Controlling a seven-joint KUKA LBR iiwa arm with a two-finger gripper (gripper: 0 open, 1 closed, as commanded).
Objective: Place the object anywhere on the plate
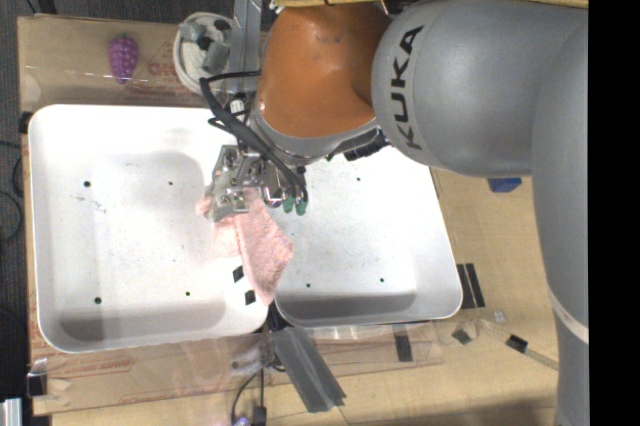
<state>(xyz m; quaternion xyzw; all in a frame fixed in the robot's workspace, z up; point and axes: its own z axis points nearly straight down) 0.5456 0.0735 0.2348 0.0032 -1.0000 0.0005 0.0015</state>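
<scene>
I could not tell from my screen whether the gripper (232,192) was clamped or released, because I saw its metal end from above and the robot's own parts covered much of it. It stood low over the place where the two bins meet, at the right border of the left bin (60,214).

A pink cloth (262,249) began right at the gripper's lower end, where a small pink fold showed on its left side. From there it spread downward and to the right in the view. Cloth and gripper looked in contact, but I could not see if the cloth was really caught. The cloth lay crumpled over the ridge between the bins. The larger part was on the left bin's right rim, and its lower right edge reached the rim of the right bin (400,254). Two small black marks (240,276) showed at its lower left edge; I could not say what they were.

Above the gripper came the orange band (315,64), and then the thick grey arm (480,64), which entered from the right and covered the upper part of the right bin. On the brown bench (60,39) behind the left bin lay a small purple thing (123,57), well apart from the cloth. Near it, just beside the arm, stood a round white thing (190,56), partly hidden. It was perhaps the plate, but I could not be sure. The cloth was not on it. A bit of blue (505,184) showed under the arm at the right bin's right side.
</scene>
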